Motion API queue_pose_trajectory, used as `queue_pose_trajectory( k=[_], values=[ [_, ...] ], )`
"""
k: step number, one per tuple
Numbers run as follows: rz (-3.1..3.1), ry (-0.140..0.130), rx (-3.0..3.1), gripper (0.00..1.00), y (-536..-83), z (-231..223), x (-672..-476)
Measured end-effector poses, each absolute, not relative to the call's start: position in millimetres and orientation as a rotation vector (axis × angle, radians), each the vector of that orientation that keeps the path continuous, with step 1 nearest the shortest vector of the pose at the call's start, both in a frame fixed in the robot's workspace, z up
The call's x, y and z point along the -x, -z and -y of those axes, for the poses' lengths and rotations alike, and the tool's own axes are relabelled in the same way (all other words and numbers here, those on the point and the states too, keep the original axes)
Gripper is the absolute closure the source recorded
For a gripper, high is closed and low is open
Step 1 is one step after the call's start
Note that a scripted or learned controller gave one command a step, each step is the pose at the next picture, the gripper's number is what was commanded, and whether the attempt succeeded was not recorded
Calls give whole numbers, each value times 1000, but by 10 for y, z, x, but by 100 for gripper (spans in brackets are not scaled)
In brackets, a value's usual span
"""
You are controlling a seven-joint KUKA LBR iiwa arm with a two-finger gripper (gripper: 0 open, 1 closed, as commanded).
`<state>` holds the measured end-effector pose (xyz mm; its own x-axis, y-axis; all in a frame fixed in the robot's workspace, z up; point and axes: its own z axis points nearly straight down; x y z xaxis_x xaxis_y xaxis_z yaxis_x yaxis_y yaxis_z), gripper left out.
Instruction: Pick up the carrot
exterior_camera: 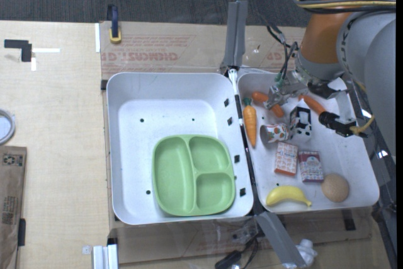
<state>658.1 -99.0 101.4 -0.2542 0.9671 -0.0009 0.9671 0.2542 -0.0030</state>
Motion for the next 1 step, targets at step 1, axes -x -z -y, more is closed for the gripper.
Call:
queue_pose_trajectory(
  k=[1],
  values=[
    [2227, -11, 2198, 100, -934, 1137, -6567]
  ],
)
